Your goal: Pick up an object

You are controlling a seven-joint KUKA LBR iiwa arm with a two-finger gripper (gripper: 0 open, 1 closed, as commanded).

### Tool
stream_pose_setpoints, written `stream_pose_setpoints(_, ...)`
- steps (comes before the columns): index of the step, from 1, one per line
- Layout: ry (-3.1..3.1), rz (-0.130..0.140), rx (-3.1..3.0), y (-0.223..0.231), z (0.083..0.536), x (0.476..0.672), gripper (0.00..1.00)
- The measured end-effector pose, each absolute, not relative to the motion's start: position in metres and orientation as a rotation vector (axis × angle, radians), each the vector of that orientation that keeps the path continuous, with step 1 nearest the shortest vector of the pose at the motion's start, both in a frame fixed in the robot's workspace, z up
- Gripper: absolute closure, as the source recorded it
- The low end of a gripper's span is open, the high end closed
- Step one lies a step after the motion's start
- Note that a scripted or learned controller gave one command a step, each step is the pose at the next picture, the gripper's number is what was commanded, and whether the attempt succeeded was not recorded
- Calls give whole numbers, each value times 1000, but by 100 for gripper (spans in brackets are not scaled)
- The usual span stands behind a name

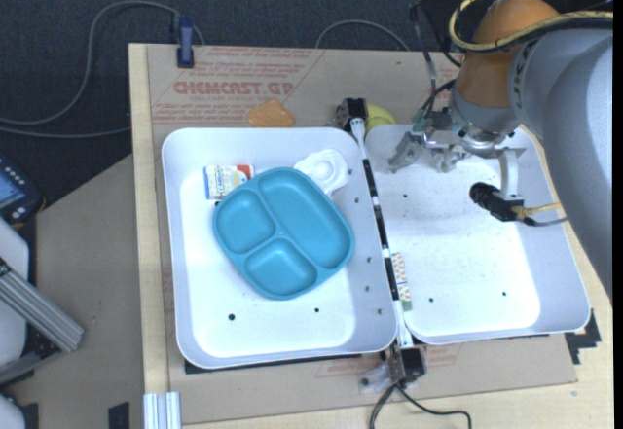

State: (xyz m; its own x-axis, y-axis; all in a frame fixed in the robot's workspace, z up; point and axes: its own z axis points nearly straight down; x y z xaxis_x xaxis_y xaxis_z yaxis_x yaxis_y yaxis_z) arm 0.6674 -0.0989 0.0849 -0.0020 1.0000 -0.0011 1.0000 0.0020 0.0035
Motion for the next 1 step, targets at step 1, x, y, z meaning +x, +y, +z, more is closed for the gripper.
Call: stream_pose_setpoints(1, 2220, 1, 2220, -107, 85, 667, 0)
